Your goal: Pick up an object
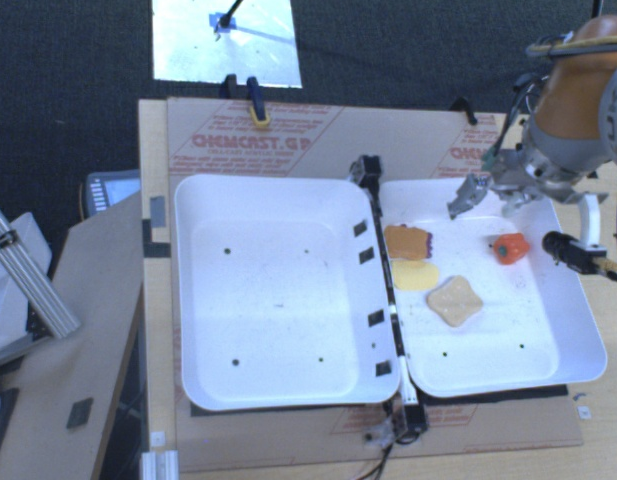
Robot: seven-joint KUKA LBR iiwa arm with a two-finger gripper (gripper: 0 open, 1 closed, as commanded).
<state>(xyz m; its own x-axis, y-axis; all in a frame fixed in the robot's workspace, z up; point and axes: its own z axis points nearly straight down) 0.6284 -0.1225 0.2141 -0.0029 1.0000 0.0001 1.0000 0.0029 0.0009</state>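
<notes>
Approach stage: tool above right bin, no object taken

The arm (578, 88) reaches in from the right, and its tool (488, 193) hangs over the far part of the right bin (568, 353); whether it is open or closed cannot be told from this angle, and nothing is seen in its hold. Candidate objects all lie in that bin: an orange and purple piece (408, 242) against the divider, a pale yellow flat piece (416, 275) touching it on the near side, a tan bread-like slice (454, 300) just beside that, and a small red-orange object (509, 249) apart to the right. The left bin (193, 268) on the counter (258, 133) carries no candidates. Judgement: selection and descent remain. The next move calls for centring over one item, likely the red-orange one, it being nearest and isolated, then lowering squarely
</notes>
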